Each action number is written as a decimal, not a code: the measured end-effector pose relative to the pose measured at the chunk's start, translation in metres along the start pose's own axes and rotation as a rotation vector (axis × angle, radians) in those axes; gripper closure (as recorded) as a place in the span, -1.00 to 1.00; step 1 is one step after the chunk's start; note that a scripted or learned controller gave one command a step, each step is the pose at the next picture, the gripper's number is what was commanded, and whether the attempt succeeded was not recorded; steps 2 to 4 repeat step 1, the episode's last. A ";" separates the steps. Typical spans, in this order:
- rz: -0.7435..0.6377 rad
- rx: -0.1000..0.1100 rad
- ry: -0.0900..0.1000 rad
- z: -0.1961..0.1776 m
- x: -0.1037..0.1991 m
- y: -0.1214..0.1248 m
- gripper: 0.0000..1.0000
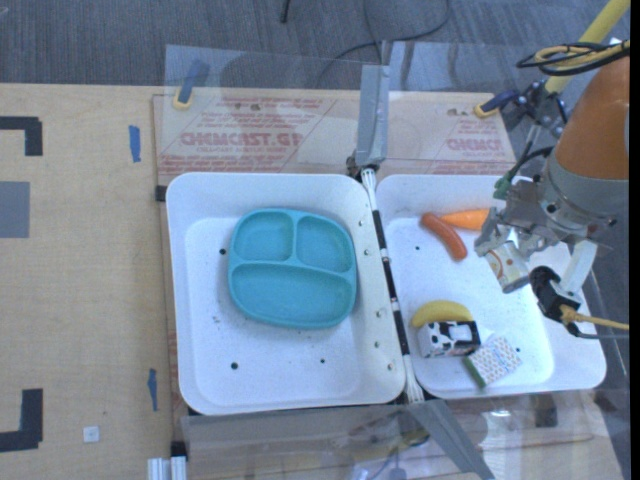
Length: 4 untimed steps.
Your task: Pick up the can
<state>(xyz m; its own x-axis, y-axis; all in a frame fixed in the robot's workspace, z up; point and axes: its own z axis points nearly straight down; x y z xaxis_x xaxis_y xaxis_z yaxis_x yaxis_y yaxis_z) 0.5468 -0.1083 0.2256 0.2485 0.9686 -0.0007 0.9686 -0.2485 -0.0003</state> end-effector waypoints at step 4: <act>0.057 -0.001 -0.001 0.023 0.023 0.041 1.00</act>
